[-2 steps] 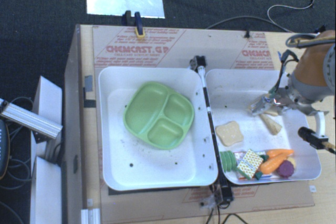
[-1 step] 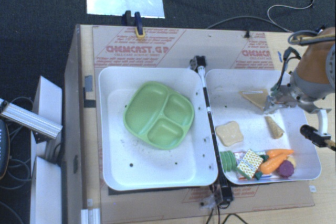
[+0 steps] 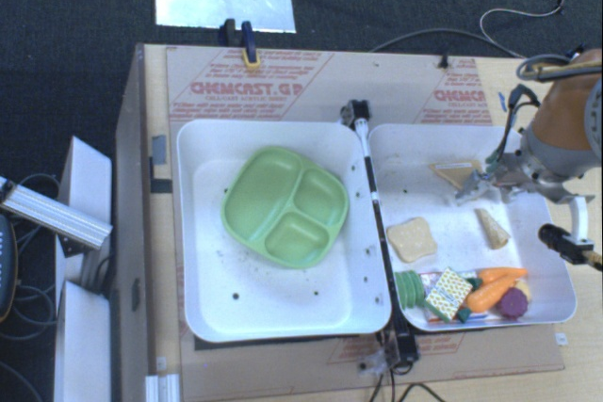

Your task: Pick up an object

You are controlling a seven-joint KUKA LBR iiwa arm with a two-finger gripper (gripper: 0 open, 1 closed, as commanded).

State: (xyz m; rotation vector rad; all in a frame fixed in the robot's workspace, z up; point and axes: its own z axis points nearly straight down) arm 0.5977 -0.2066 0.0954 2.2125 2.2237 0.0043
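My gripper (image 3: 492, 181) hangs low over the back right part of the right bin (image 3: 563, 309), under the grey arm with its orange band (image 3: 565, 111). It is just right of a tan triangular sandwich wedge (image 3: 454, 172) and above a pale cheese-like wedge (image 3: 492, 228). A bread slice (image 3: 412, 238) lies in the bin's left middle. Along the front wall lie a green ribbed piece (image 3: 408, 287), a patterned packet (image 3: 448, 293), two orange carrots (image 3: 495, 284) and a purple piece (image 3: 513, 301). I see nothing held.
A green divided plate (image 3: 285, 205) lies tilted in the left bin (image 3: 212, 297). A black divider rail (image 3: 374, 202) runs between the bins. Cables trail at the back right, and a black part of the arm (image 3: 568, 246) juts over the right bin's right rim.
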